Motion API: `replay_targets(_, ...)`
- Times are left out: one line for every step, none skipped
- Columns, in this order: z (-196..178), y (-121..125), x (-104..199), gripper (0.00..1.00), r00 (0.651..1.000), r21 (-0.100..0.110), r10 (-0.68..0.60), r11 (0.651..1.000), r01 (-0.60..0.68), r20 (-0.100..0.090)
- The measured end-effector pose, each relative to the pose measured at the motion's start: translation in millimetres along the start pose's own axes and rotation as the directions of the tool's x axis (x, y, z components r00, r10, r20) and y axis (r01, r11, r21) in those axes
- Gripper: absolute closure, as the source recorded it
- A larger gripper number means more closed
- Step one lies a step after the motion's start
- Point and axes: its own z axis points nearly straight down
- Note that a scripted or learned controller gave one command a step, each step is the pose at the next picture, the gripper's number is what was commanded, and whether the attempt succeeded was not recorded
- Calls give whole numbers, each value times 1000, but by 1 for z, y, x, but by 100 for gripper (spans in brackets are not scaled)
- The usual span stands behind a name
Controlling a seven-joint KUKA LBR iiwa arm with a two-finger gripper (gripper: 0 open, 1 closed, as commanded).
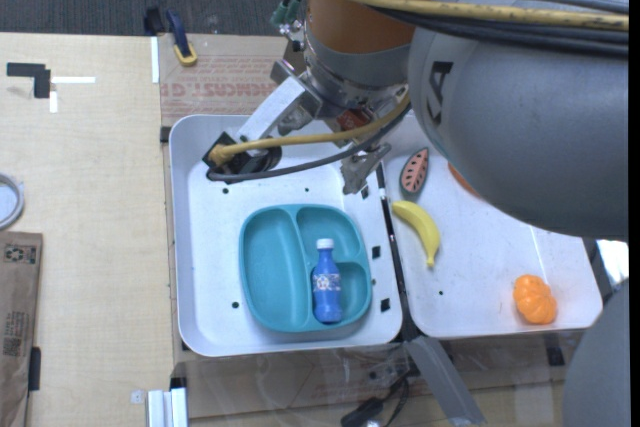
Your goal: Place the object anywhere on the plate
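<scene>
a blue bottle (326, 282) lies in the right compartment of a teal divided plate (268, 265) in the left bin (195, 245). the gripper (330, 130) hangs above; its state cannot be told. a careless pass could knock the bottle off.

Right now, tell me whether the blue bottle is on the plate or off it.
On it. The blue bottle lies in the right compartment of the teal plate, cap toward the far side, inside the left bin.
</scene>
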Motion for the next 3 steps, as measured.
replay_targets(-36,64,70,0,986,0,168,986,-168,-1)
replay_targets(-23,75,83,0,991,1,135,991,-135,0)
replay_targets(-24,75,83,0,991,1,135,991,-135,0)
